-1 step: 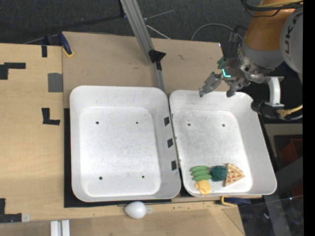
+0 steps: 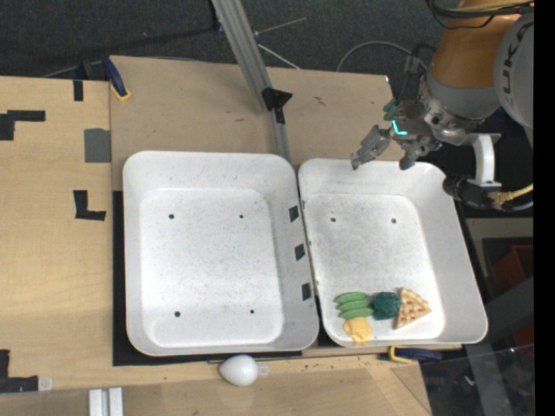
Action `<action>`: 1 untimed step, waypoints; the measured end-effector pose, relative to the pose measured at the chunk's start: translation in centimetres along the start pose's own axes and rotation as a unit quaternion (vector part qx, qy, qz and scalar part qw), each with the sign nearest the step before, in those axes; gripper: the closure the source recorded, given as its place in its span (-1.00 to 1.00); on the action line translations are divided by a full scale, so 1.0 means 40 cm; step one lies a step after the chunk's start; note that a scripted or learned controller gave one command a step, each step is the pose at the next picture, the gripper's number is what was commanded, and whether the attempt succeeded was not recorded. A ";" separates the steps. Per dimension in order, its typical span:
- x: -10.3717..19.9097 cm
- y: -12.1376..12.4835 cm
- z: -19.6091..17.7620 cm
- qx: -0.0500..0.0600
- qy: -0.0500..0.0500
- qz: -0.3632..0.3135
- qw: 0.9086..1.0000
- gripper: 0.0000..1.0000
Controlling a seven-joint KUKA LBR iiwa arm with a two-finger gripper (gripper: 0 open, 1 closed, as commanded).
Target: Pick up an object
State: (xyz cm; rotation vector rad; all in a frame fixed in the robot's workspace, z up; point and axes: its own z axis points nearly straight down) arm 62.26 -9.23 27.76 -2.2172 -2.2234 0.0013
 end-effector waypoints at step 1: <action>-0.002 -0.014 0.112 0.002 -0.001 0.001 1.000 -1.00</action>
